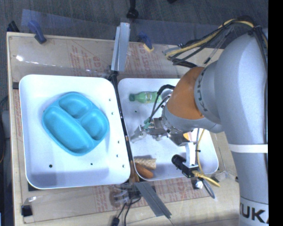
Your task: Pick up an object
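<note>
The bench (pixel 61 55) carries two white bins side by side, and the right bin (pixel 161 155) is the landmark here. The grey arm (pixel 236 93) comes in over this bin's right wall, its orange band (pixel 186 100) above the bin's far right part. The gripper (pixel 140 132) hangs over the bin's left half, about midway between the far and near walls and close to the left wall, pointing towards that wall. At this slant the view does not show whether it is released or clenched, and nothing can be seen caught in it.

A green bottle (pixel 144 97) lies on its side in the bin's far part, near the left wall, apart from the gripper. A tan item (pixel 146 164) with an orange-brown piece against it lies in the bin's near left corner, touching or almost touching the rim, also apart from the gripper. Either could serve as the thing to pick; both rest on the bin floor.

The left bin (pixel 37 173) sits just beside the right bin's left wall and holds a blue tray (pixel 75 121) with three hollows, lying at a slant across its middle.
</note>
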`<state>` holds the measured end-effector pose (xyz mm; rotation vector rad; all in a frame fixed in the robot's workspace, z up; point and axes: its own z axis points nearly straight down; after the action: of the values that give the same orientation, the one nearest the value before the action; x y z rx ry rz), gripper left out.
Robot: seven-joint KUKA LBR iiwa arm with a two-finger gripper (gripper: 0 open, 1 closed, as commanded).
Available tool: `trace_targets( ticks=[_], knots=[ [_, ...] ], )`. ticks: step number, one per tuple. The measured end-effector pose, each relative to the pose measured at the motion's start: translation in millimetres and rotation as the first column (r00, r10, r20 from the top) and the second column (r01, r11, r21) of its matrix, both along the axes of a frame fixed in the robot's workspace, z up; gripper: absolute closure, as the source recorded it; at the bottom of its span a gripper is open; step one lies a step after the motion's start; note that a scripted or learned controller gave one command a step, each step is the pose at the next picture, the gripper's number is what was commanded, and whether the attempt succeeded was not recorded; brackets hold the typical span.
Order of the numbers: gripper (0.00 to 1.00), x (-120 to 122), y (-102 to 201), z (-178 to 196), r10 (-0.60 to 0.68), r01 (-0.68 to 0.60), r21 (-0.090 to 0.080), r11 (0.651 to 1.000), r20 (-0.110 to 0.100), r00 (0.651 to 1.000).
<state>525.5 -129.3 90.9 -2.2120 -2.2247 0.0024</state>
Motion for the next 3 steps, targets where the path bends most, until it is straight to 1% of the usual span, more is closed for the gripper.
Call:
trace_targets(
  ticks=[1,2,3],
  knots=[
    [0.00,-49,10,1,-0.002,0.002,-0.006,1.000,0.004,1.000],
    [1.00,-50,11,10,0.002,-0.002,-0.003,1.000,0.000,1.000],
    [1.00,-27,-49,0,-0.001,0.001,0.000,1.000,0.000,1.000]
  ],
)
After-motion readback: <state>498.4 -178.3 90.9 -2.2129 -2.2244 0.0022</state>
